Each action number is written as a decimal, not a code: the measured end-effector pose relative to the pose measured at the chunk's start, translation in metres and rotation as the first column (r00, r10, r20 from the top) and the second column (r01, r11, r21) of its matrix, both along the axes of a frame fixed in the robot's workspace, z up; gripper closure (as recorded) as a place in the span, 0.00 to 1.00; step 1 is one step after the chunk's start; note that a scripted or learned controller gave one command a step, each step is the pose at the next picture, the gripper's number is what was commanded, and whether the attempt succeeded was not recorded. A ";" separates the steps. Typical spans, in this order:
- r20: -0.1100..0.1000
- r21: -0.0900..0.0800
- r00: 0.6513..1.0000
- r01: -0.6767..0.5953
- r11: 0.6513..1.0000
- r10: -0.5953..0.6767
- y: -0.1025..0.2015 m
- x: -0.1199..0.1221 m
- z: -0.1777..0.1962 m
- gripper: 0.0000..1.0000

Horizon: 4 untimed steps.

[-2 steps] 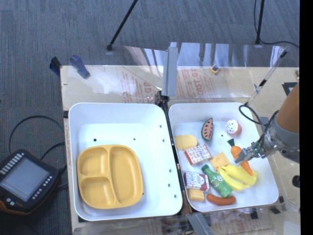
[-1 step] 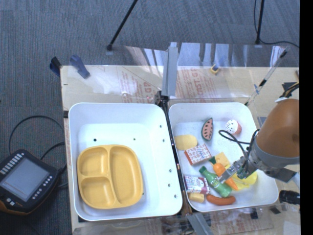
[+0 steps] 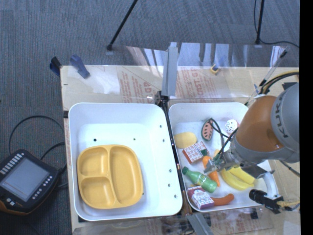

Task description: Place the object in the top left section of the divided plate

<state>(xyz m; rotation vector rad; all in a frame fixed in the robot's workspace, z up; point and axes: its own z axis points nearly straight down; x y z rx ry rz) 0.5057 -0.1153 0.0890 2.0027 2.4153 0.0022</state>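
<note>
The yellow divided plate (image 3: 110, 176) lies in the left white bin (image 3: 122, 116), with two small sections on its left side and one long section on its right. Its top left section (image 3: 93, 161) holds nothing. My gripper (image 3: 214, 165) is low in the right bin (image 3: 190, 112), over a cluster of toy food. It hangs right beside an orange carrot (image 3: 215, 177), the bananas (image 3: 235, 177) and a green bottle (image 3: 200, 178). The orange band of the arm (image 3: 261, 126) hides part of the bin behind it.
The right bin also holds a yellow potato-like piece (image 3: 185, 139), a watermelon slice (image 3: 208, 129), a white speckled ball (image 3: 231, 126), two red boxes (image 3: 194, 151) (image 3: 201, 198) and a red sausage (image 3: 224, 199). A teach pendant (image 3: 24, 176) lies on the floor at left.
</note>
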 end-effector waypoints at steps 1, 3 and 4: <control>-0.004 0.003 0.950 0.312 0.950 -0.312 0.081 0.057 0.099 1.00; -0.011 -0.001 0.960 0.280 0.960 -0.280 0.188 0.044 0.096 1.00; -0.009 -0.003 0.873 0.488 0.873 -0.488 0.222 0.089 0.096 1.00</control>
